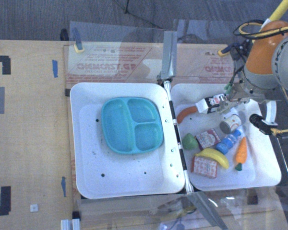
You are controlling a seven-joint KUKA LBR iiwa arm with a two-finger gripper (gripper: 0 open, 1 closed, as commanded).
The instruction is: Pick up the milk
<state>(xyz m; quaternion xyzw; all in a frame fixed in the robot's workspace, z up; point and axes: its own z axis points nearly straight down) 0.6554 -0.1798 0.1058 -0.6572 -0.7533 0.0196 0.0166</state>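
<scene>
While the arm [273, 56] reached in from the right, its gripper [230, 98] hung over the right bin [269, 176]; its grip could not be told. 1 boxy carton, judged the milk [207, 139], lay among the banana [213, 157] and carrot [241, 152], apart.

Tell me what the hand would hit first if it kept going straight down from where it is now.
Probably the grey can lying just below the hand in the right bin, with the small carton close alongside. Depth is hard to judge from this slanted view, so it may reach the bin floor instead.
</scene>
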